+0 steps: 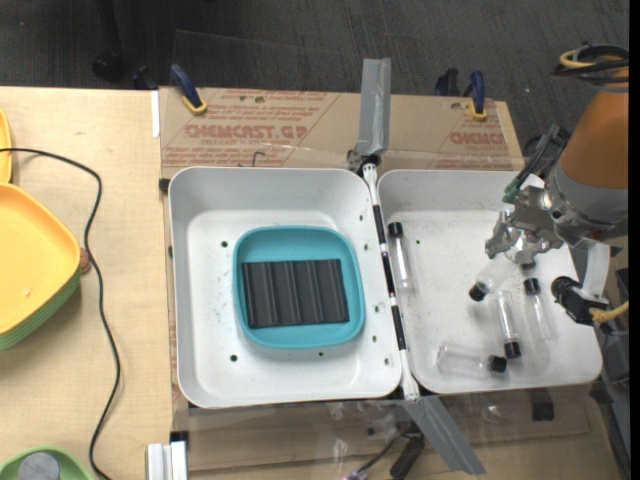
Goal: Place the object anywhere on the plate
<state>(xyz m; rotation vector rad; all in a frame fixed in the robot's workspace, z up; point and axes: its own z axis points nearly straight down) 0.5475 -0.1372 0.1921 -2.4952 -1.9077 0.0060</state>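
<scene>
Several clear tubes lie just below the hand.
Teal plate waits well left; grip state unclear.

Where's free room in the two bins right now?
Left bin: the teal plate fills the middle, leaving a bare white band all round, widest toward the far wall. Right bin: bare in the far half and centre, between the tube along its left wall and the gripper. Crowded in the near right, where clear tubes cluster under the gripper.
</scene>
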